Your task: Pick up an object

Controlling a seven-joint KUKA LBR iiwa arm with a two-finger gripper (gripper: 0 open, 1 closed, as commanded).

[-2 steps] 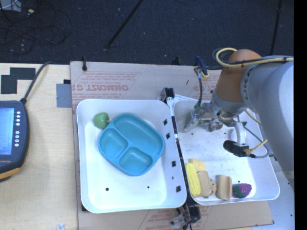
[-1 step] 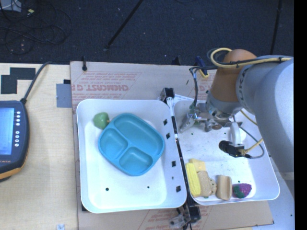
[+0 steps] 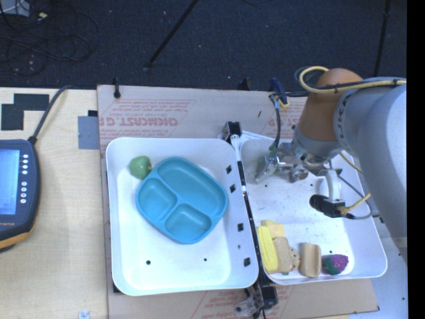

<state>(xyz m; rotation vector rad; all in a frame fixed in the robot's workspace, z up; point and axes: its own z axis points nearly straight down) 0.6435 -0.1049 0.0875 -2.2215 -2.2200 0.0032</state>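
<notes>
My gripper (image 3: 265,168) sits low in the right bin (image 3: 372,261), near that bin's upper left corner and close to the divider between the two bins. From this slanted view I cannot tell how it is set, and I see nothing held in it. My grey arm comes in from the right of the frame, with the orange band (image 3: 325,108) above the wrist in the upper right.

The things I could pick lie in a row along the lower edge of the right bin, well apart from my gripper. From left to right there is a yellow corn cob (image 3: 267,248), a tan cracker-like piece (image 3: 285,254) just beside it and touching it, a bread roll (image 3: 309,259), and a purple bunch of grapes (image 3: 336,264) nearest the lower right corner.

In the left bin (image 3: 133,271) a blue divided plate (image 3: 181,199) lies tilted across the middle, its three compartments facing up. A green apple (image 3: 140,167) rests just beside the plate's upper left rim, near the bin's upper left corner.

A handheld control pad (image 3: 14,185) with a lit screen lies at the left edge of the frame, on the wooden bench (image 3: 60,271).
</notes>
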